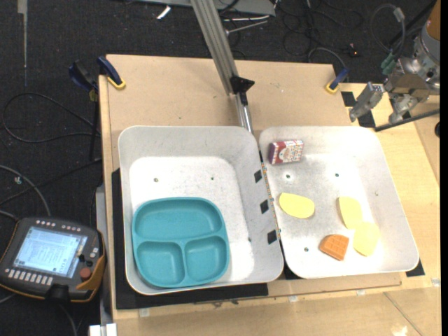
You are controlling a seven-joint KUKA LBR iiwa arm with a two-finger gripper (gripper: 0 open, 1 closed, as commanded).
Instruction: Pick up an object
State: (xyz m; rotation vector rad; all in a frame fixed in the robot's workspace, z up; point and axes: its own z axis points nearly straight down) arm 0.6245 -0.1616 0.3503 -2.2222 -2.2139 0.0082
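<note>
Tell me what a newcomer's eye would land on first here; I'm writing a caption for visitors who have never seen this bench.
The teal divided tray stands out most, lying at the near end of the left bin. In the right bin a small milk carton lies at the far end, with three yellow food pieces and an orange waffle-like piece nearer. The end effector hangs past the right bin's far right corner, above the bench.

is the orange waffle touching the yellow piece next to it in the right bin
Cannot tell. In the camera view the orange waffle and yellow piece sit edge to edge.
</note>
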